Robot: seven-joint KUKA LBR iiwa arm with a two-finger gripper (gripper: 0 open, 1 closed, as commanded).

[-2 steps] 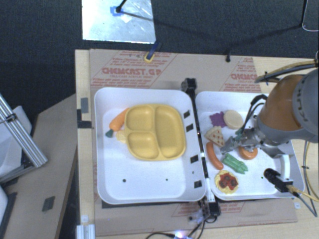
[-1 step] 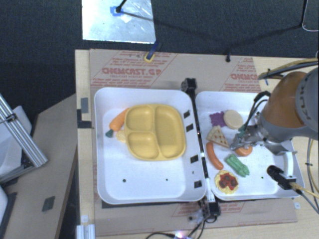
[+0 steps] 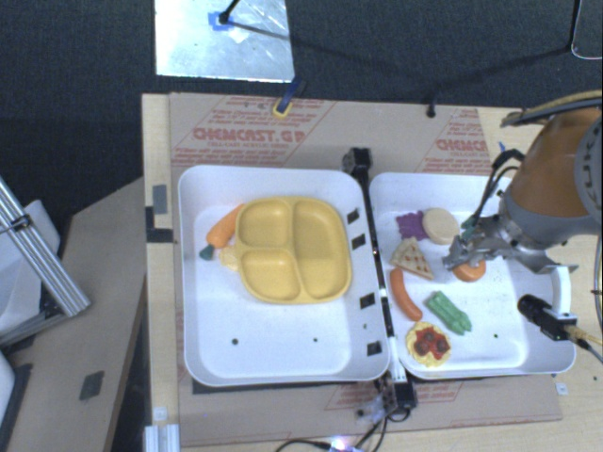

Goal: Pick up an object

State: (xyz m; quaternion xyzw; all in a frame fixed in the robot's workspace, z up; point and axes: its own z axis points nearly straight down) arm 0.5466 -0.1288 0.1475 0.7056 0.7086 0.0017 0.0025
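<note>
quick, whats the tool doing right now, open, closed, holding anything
tool: low in the right bin, right over an orange toy piece; open or closed cannot be told, and no hold is visible.

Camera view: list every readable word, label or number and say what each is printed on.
"CHEMCAST GP": red print on the brown protective sheet under the bins, above the left bin.
Same red print, slanted, above the right bin: too blurred and partly hidden to read surely.
Smaller red lines beneath both: too small to read.

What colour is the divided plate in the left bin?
Yellow. The divided plate shows best in the camera view, lying in the left bin.
</note>
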